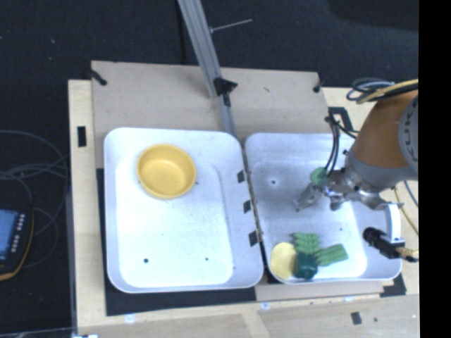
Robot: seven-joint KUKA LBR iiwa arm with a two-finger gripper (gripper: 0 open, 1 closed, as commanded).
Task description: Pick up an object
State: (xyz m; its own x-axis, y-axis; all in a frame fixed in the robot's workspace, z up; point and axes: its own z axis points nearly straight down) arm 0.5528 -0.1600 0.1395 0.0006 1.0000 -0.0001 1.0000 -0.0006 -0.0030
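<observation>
Green and yellow things lie together in the right bin (282, 153), in its near corner, below the gripper (308, 200) and a little to its left as the camera sees it. One is a green toy (325, 253) with a leafy top part, one is a dark teal piece (306, 265) touching it, and one is a pale yellow round object (282, 258) just beside them, against the bin's front wall. What exactly these things are I cannot tell.

The gripper hangs over the bare middle floor of the same bin, apart from this small group. Its thin grey tip points to the left and down. Nothing is visible between its fingers, but I cannot tell if they are apart or together, because they are small and blurred. A small green part sits just above the gripper, on the wrist.

Far to the gripper's left, in the left bin (169, 259), a yellow bowl (166, 171) stands upright near the far corner.
</observation>
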